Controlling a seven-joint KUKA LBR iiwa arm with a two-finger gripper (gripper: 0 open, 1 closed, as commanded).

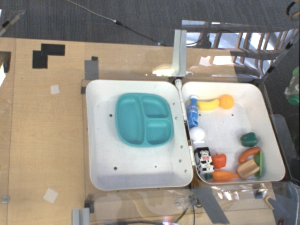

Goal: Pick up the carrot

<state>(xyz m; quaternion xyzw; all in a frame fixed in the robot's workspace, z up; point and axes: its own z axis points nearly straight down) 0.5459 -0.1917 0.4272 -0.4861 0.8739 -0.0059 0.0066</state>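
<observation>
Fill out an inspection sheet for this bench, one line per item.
Surface: wooden bench, left bin and right bin side by side.
Job's things: carrot lying along right bin's near wall, beside a black-and-white toy.
Clutter: teal divided plate in left bin; blue bottle, banana, orange, white ball, green pepper in right bin.
Grippers: nothing seen.
Cables: thin cable across floor.
Surroundings: dark carpet.

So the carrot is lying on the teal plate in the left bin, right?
Not quite. The carrot lies in the right bin, along its near edge, beside a black-and-white toy. The teal plate does sit in the left bin, as the camera view shows.
</observation>
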